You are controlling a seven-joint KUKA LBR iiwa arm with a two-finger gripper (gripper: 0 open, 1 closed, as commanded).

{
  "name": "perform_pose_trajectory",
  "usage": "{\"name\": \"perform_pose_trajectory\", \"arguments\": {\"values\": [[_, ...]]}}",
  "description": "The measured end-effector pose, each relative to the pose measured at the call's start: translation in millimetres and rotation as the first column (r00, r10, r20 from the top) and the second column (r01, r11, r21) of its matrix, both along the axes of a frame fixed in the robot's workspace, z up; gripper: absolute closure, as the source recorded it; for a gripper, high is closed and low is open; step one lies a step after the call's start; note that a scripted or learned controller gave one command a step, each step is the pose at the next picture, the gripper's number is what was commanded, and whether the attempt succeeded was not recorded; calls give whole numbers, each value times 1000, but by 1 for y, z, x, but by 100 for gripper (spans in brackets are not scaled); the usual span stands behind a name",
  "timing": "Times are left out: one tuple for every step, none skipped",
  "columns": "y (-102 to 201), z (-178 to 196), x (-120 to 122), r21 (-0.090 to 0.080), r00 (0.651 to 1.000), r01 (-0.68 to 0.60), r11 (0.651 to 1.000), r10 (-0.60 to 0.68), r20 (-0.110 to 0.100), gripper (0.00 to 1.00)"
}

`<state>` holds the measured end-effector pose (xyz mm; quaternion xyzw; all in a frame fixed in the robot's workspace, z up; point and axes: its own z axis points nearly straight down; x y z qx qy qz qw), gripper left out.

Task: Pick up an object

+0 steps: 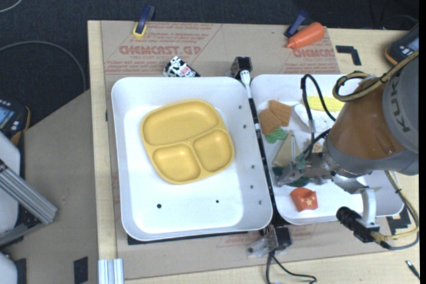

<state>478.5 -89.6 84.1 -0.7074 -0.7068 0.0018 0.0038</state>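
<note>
Lying just below the end effector [291, 173] (grip state unclear), a red object [304, 198].

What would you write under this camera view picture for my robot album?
Robot hand reaching into the right bin of small items, yellow divided plate waiting in the left bin.

Grey arm with orange wrist band [365, 126] reaches in from the right, wrist bent down and leftward. Two-finger tool [291, 171] sits low, tip pointing left.
</note>
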Motion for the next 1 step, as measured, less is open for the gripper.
{"name": "perform_pose_trajectory", "arguments": {"values": [[0, 14, 1, -2, 1000, 1, 1000, -1, 8, 100]]}}
